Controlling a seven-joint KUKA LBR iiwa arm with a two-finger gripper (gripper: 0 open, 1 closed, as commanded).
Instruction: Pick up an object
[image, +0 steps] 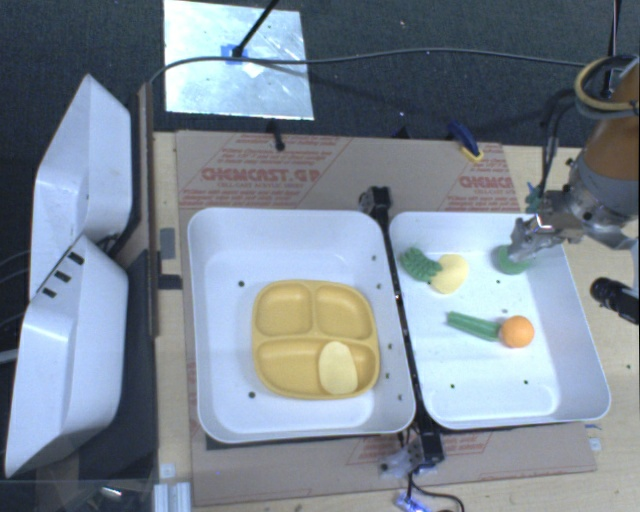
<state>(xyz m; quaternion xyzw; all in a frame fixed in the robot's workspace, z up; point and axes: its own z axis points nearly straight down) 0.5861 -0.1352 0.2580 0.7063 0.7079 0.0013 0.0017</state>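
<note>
Hovering over a green piece (509, 263), the gripper (530, 243) (jaw state unclear) should centre, descend, then pinch.

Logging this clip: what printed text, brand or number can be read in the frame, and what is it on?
"CHEMCAST GP", faded red print on the brown board under the bins, left of centre; the lettering is soft, so this reading is likely rather than certain.
The same red print repeats at the board's right, near, cut off and too blurred to read in full.
Nothing else is legible.
</note>
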